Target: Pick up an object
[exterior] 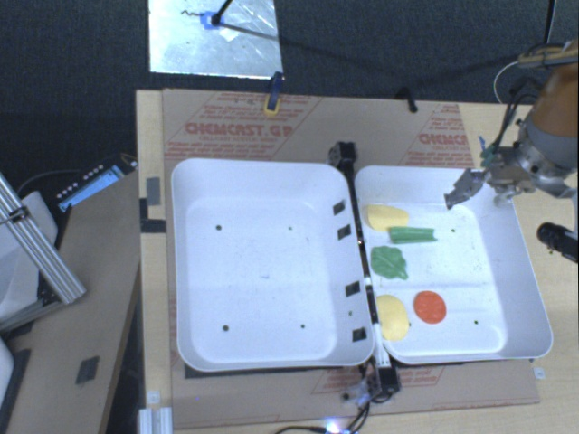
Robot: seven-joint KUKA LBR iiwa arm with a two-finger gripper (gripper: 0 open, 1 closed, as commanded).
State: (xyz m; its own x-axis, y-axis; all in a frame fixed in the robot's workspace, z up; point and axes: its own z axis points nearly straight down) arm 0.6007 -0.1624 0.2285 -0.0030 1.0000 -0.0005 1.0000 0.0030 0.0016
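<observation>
So my counter [298,116] has the two white bins side by side. The left bin [262,260] is plain white inside (just a few dark dots on the floor). The right bin [516,269] has all the pickable stuff, bunched toward its 9 o'clock side: a yellow piece [386,216] at about 11 o'clock, a green stick [412,235] just below it, a leafy green piece [389,261] under that, another yellow piece [392,317] at 7 o'clock, and a red disc [430,307] just beside it. My claw [460,193] hangs over the bin's 12 o'clock rim, nothing pinched in it; whether it's spread or pressed together, I can't tell.
</observation>
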